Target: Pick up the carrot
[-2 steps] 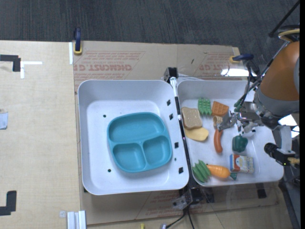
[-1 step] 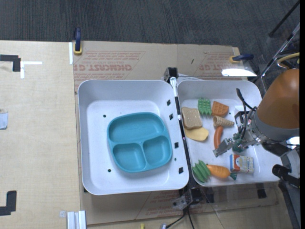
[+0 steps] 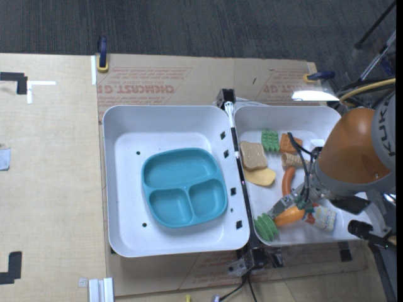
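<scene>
Camera view: you look down on two bins; the carrot [image 3: 284,218] lies near the front of the right bin [image 3: 334,233], orange body pointing right, green top [image 3: 266,226] toward the divider.
Gripper: the gripper [image 3: 295,202] sits low over the carrot's upper edge; you cannot tell from here whether it is spread or closed, nor whether it has the carrot.
Step in hand: you appear to be closing in for the grasp, not lifting yet.
Doing it well: centre on the orange body, not the leafy end. Cross the carrot's short axis so it can't pivot out.
Neighbours: the sausage [image 3: 288,180] lies just behind and a pale wrapped item [image 3: 324,219] just right of the carrot; keep clear of both.
Arm pose: the arm [image 3: 352,146] comes in from the right, orange band above the wrist, wrist tipped down and toward the divider.
Other bin: a blue tray [image 3: 184,187] sits in the left bin [image 3: 119,181], well apart from the work.
</scene>
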`<state>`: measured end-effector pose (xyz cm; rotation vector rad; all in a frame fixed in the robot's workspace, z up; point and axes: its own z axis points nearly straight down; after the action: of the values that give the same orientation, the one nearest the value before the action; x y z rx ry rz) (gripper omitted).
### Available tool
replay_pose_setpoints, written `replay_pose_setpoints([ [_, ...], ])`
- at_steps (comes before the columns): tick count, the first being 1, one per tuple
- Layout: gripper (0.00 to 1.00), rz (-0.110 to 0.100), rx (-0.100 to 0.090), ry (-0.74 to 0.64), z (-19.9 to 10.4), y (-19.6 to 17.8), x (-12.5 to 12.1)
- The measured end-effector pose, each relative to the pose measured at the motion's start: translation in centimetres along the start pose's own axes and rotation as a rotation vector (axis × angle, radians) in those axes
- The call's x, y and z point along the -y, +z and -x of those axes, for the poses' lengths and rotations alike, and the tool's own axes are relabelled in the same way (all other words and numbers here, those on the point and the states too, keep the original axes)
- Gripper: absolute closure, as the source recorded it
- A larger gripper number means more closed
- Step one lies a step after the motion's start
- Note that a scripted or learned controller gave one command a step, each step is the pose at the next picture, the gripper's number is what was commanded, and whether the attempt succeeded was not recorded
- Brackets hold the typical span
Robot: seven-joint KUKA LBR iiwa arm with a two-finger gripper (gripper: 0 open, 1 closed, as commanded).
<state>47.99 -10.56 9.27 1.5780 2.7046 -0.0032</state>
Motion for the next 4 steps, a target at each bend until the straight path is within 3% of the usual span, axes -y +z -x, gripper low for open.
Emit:
replay_pose_setpoints([
  [1, 1.0, 0.002, 0.0, 0.009, 0.1, -0.9, -0.2],
  [2, 1.0, -0.003, -0.008, 0.119, -7.5, -9.9, -4.3],
  [3, 1.0, -0.007, -0.007, 0.463, -11.6, -9.9, -6.5],
  [4, 0.0, -0.007, -0.007, 0.462, -11.6, -9.9, -6.5],
])
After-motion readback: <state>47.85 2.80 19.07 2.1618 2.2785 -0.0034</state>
